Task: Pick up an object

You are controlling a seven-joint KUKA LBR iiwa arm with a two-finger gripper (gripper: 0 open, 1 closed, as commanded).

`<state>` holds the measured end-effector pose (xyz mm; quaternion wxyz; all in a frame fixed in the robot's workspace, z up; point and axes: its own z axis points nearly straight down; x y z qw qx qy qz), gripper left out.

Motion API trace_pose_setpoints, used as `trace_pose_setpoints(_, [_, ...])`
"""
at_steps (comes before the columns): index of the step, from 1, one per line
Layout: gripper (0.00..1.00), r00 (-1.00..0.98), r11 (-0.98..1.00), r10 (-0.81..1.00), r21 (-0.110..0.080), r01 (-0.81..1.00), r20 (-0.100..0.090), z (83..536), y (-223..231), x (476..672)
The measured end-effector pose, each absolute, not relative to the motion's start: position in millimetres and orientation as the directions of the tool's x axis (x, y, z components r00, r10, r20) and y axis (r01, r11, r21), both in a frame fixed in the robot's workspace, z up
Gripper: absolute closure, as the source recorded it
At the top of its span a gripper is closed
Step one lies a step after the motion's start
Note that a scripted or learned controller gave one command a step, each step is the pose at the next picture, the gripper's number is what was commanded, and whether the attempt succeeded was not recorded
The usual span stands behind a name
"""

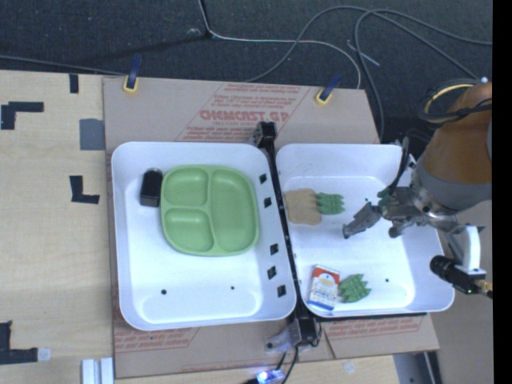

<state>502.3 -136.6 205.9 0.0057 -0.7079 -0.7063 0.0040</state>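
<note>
You have the gripper [374, 221] hanging over the middle of the right bin [376, 154], reaching in from the right, and its two dark fingers stand spread apart with nothing between them, so it grasps nothing yet. That makes sense for a pick not yet begun: the jaws need the gap to straddle something. Your candidates all lie in this bin. The tan block [302, 206] rests by the divider with a green toy [329, 203] touching its right side; these sit just left of the fingertips and look the nearest target. A small carton [324, 286] and a second green piece [354, 288] lie side by side near the front wall, further from the fingers. Because each pair touches, closing on one may nudge its neighbour, so aim for a free edge. The left bin [128, 214] holds a green tray [210, 210] and a black block [150, 187] beside it, well apart from the arm.
</note>
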Motion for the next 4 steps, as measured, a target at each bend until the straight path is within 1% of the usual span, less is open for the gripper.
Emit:
trace_pose_setpoints(1, [0.0, -0.001, 0.001, 1.0, -0.002, 1.0, 0.0, 212, -136, 505.2])
trace_pose_setpoints(2, [0.0, 0.0, 0.0, 1.0, -0.008, 1.0, 0.001, 148, -140, 502.4])
trace_pose_setpoints(3, [0.0, 0.0, 0.0, 1.0, -0.007, 1.0, 0.001, 97, -149, 499.4])
trace_pose_setpoints(4, [0.0, -0.001, 0.001, 1.0, -0.001, 1.0, -0.001, 85, -149, 499.8])
